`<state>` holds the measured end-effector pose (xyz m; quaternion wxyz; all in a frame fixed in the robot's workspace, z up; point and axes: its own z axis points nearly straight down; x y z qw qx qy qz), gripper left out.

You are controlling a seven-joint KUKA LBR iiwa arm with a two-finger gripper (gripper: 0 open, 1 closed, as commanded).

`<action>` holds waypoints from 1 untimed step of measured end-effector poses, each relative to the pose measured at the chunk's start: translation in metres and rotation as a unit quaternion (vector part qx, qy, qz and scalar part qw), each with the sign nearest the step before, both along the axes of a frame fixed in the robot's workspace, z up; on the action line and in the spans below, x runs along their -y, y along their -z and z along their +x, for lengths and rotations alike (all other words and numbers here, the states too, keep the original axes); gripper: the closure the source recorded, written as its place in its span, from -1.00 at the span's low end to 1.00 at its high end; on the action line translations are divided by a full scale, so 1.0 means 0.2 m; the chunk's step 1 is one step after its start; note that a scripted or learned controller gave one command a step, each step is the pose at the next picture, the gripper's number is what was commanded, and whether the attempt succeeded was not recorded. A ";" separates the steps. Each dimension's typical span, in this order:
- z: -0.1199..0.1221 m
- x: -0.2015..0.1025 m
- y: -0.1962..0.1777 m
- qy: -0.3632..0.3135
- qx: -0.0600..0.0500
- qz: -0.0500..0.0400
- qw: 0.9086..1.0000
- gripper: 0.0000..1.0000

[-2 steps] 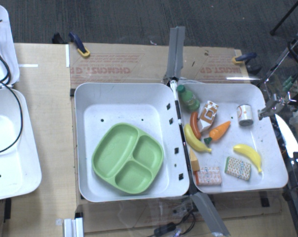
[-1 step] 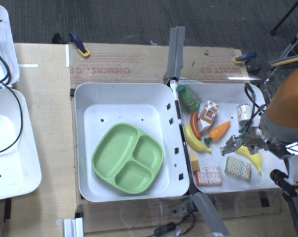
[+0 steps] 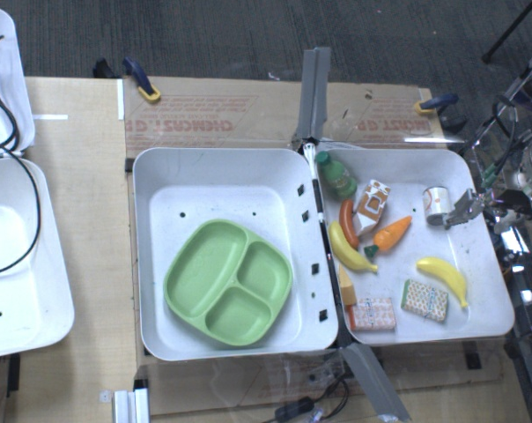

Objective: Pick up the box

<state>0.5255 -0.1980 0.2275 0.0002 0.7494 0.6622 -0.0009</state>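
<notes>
1. The box (image 3: 373,204) is a small carton with a white top and an orange-brown front panel bearing a pale label. It lies tilted in the upper middle of the right bin (image 3: 477,324).
2. The box's left side is close to a red sausage-shaped item (image 3: 348,221); a toy carrot (image 3: 392,233) lies just below and to its right. A green bottle (image 3: 336,177) lies above and to its left.
3. A banana (image 3: 349,250) lies against the bin's left wall; a second banana (image 3: 446,278) lies lower right.
4. Two flat patterned packets (image 3: 424,300) (image 3: 373,314) lie near the front wall. A silver can (image 3: 436,204) lies right of the box.
5. The gripper (image 3: 457,216) is just beside the can, well apart from the box; whether it is spread or pressed together cannot be told.
6. The left bin (image 3: 160,183) holds a green divided plate (image 3: 228,281).
</notes>
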 end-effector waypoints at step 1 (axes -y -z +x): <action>-0.24 -0.43 0.37 0.048 -0.002 0.001 0.999 -1.00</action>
